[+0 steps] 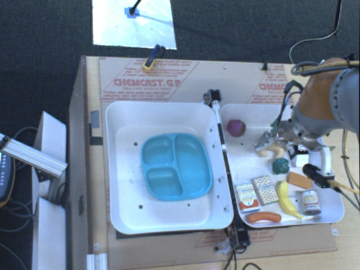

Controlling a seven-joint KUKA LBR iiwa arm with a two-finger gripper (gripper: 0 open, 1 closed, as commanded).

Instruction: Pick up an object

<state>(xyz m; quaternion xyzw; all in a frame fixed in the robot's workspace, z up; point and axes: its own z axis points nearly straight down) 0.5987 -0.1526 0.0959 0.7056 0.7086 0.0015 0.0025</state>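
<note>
The robot's hand is reaching down into the right bin from the right side, its metal tip hovering at a pale, cream-coloured object near the bin's middle; whether the hand is apart or clamped together cannot be told from this angle, and nothing is visibly being held. That pale object, lying directly under the tip, is looking like the likeliest pick, with a teal ball sitting just beside it and a purple ball resting apart toward the bin's far left corner. Further out, the remaining items are crowding the near half of the bin, probably because that is where they came to rest: an orange block, a yellow banana, a small can, two little cartons and a red sausage against the near wall. In the left bin, a blue divided tray is lying flat, away from the action. The cardboard covering the table is showing red lettering that appears to read "CHEMCAST GP"; the labels on the can and cartons are too small to read.
</note>
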